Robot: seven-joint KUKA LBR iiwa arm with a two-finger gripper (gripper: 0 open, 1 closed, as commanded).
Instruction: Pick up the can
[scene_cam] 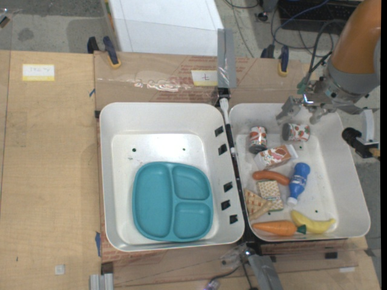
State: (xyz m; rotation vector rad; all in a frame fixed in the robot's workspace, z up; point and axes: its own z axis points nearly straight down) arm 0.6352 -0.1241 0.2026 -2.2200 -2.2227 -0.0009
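Nearest to where I stand, along the front edge of the right bin (360, 219), lie a carrot (275, 227) and a banana (314, 223), with a waffle-like wedge (255, 204) and a cracker (269, 190) just behind them. A blue bottle (298, 182) lies tilted beside a sausage (271, 177), and a small flat packet (276, 156) sits further back. The left bin (115, 125) carries a teal divided plate (173, 200). There are two can-like things toward the back of the right bin: one can (258, 139) stands near the divider, and a second can (297, 132) lies on its side near the back edge, right beneath the claw (300, 109). The claw hangs over that back corner with its fingers spread apart and nothing between them that I can see. My worry is the lying can: being round, it could roll away if one finger touches first, or slip out of a shallow pinch. The bin's back wall is close, so a finger might strike the rim on the way down. The packet sits near enough that it could be nudged or caught as well.
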